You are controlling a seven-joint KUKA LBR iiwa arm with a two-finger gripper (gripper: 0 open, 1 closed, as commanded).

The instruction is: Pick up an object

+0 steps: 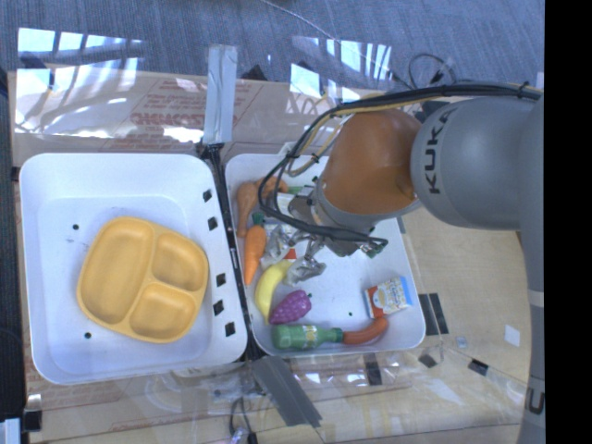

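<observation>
My gripper point(296, 253) hangs low in the right bin point(413, 289), under the orange wrist band point(370, 169). It sits just right of an orange carrot point(252, 252) and just above a yellow banana point(267, 287). A second carrot point(247, 198) lies further back along the bin's left wall. A purple bunch of grapes point(289, 306), a green bottle point(305, 337), a red chili point(366, 332) and a small carton point(390, 296) lie toward the bin's front. I see nothing clearly held in the gripper.
The left bin point(46, 248) holds a yellow divided plate point(141, 277). A black divider with clips point(227, 248) runs between the two bins. The grey arm point(481, 160) covers the right bin's back right part. Cables point(305, 151) loop above the wrist.
</observation>
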